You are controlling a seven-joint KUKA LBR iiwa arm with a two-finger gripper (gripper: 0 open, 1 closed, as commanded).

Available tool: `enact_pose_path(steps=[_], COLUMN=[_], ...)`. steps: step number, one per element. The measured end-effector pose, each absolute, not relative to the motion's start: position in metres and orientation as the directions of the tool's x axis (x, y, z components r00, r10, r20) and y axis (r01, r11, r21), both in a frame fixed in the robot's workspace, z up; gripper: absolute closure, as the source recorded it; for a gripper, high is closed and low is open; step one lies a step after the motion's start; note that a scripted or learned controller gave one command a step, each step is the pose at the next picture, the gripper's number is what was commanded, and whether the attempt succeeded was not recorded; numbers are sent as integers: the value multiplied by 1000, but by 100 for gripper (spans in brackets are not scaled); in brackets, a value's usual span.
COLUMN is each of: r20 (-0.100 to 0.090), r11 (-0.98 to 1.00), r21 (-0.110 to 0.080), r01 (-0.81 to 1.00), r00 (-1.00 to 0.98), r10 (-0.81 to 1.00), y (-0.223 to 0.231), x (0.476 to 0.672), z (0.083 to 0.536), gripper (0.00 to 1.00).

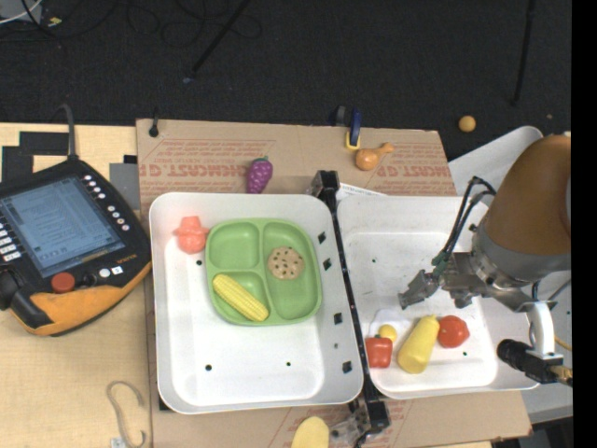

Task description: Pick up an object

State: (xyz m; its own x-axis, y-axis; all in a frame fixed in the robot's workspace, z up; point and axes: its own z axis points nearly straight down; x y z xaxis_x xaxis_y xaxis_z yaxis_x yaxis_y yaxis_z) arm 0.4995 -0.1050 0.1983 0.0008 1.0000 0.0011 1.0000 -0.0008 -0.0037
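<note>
Camera view: gripper [422, 287] hung low in the right bin [392, 241], w/ nothing seen btwn its fingers, open/closed unclear. Targets crowded below: yellow squash [418, 343] touching red tomato [452, 331], red pepper [379, 351] beside. Risk: a descent might've hit two items & slipped off.

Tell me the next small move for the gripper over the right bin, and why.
Probably ease the gripper toward the near edge of the right bin and lower it over the yellow toy. The gripper hangs above bare bin floor, just up-frame of the cluster: yellow toy, red tomato, and small red piece. The yellow toy looks closest and largest.
</note>
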Motion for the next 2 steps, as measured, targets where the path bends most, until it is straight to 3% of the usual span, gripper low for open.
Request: enact_pose_path(steps=[1, 2], r20=[2, -4], r11=[1, 1], r21=[-8, 8], r01=[1000, 1000], r00=[-1, -1], r10=[1000, 1000], y=[-102, -98], x=[503, 504], z=[154, 114], gripper=[0, 0])
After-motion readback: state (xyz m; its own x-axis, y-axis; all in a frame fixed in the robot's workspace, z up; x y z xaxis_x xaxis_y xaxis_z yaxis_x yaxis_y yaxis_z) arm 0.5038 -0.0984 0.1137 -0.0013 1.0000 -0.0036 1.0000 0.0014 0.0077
